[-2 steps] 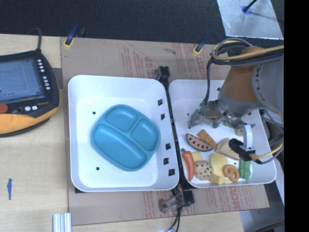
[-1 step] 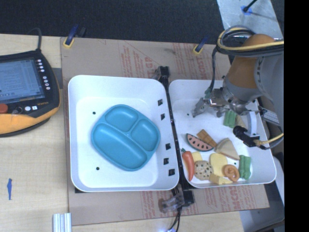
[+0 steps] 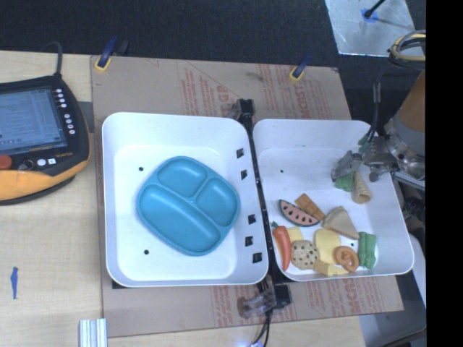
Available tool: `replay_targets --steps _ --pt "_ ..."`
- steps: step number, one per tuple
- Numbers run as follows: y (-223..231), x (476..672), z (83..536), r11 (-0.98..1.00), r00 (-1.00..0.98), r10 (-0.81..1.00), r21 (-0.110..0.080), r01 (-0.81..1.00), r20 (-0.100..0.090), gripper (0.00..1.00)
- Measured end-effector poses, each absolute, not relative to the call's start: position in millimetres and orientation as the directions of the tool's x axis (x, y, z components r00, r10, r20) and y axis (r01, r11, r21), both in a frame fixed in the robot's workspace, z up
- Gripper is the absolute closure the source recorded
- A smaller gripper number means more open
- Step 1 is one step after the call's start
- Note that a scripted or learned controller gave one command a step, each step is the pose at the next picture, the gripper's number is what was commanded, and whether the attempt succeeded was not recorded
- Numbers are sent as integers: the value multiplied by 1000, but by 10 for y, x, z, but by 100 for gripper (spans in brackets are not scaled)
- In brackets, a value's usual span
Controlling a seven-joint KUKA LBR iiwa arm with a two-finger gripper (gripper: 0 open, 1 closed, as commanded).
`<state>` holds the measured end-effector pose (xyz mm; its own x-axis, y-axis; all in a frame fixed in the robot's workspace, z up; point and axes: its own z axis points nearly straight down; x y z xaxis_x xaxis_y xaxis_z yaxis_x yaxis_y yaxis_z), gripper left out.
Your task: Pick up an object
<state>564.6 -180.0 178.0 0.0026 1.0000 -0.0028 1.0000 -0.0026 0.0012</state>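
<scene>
- The gripper [image 3: 352, 166] hangs low over the upper right part of the right bin [image 3: 304, 139], reaching in from the right edge of the view.
- Whether it is spread, pressed together or pinching anything cannot be told; its tip is a dark grey cluster of metal with no clear gap.
- A small green piece [image 3: 344, 182] sits right under the gripper tip, touching it or nearly so; contact cannot be judged.
- A tan cone-shaped piece [image 3: 361, 188] lies just beside the tip, on its lower right.
- Below the gripper, toward the near edge of the same bin, lies a heap of toy food: a watermelon slice [image 3: 298, 212], a brown wedge [image 3: 310, 205], a tan triangle [image 3: 341, 221], a yellow cheese block [image 3: 327, 241], a cookie [image 3: 304, 254], a red chili [image 3: 283, 245], an orange pretzel [image 3: 346, 257] and a green pod [image 3: 367, 250].
- Well to the gripper's left, the left bin [image 3: 123, 132] holds a blue divided plate [image 3: 188, 204].
- Farther left still, a tablet controller [image 3: 40, 136] with an orange rim rests on the bench [image 3: 43, 280].
</scene>
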Motion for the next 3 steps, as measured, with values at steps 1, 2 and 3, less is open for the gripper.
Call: replay_targets --steps 1,2,3 --pt "-1946 5977 1187 7 -7 1000 -1 1000 -3 0" --pt "-2134 5211 1470 0 0 1000 -8 1000 1 0" --pt "-1563 5866 904 11 -11 1000 1 1000 -1 0"
